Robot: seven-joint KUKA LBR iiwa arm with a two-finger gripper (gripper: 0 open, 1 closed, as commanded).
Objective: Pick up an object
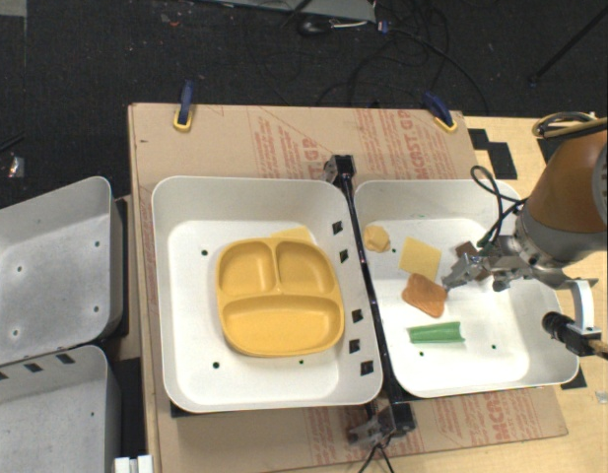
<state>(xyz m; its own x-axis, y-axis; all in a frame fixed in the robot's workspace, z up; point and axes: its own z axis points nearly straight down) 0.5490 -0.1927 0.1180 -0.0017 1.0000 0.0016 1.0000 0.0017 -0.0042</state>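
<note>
While the grey arm (pixel 570 200) with its orange band comes in from the right side, the bench (pixel 284 131) carries two shallow white bins side by side, and I take the black divider (pixel 361 264) between them as the landmark. Left of the divider lies the left bin (pixel 185 363), and inside it a yellow tray (pixel 280 297) with three compartments sits near the middle, a little apart from the divider. Right of the divider lies the right bin (pixel 510 363), which holds four small things. The pincer (pixel 459 270) is low inside this bin, well to the right of the divider and toward the bin's right half; if its fingers are apart or together I cannot tell, because they are small and dark against the wrist. Just left of the pincer, between it and the divider, lies a brown-orange block (pixel 425 295), and the pincer tip seems very close to its upper right corner, though contact is not clear. A pale yellow square piece (pixel 420 257) lies just above the block and touches it or nearly so. A green flat bar (pixel 437 334) lies below the block, apart from it. The smallest thing, a small yellow lump (pixel 377 238), lies nearest to the divider, just right of it.
</note>
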